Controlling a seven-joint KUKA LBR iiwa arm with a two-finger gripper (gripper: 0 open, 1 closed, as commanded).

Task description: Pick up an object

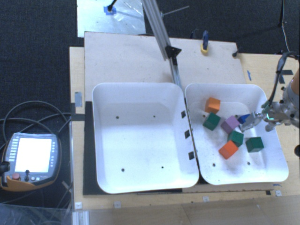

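Note:
Several small blocks lie in the right bin (pixel 276 172): an orange one (pixel 212 104) at the back, a green one (pixel 212 121), a purple one (pixel 230 124), a blue one (pixel 243 118), a green one (pixel 236 138), an orange one (pixel 228 149) and a green one (pixel 254 144). My gripper (pixel 253 120) reaches in over the bin's right rim. Its tip is low, right beside the blue block and just right of the purple one. The blue block is partly hidden by the gripper.
The left bin (pixel 101 125) adjoins the right one, with a shared rim (pixel 190 139) between them. A slanted metal pole (pixel 159 27) crosses the board behind. A teach pendant (pixel 30 161) lies at far left, off the bench.

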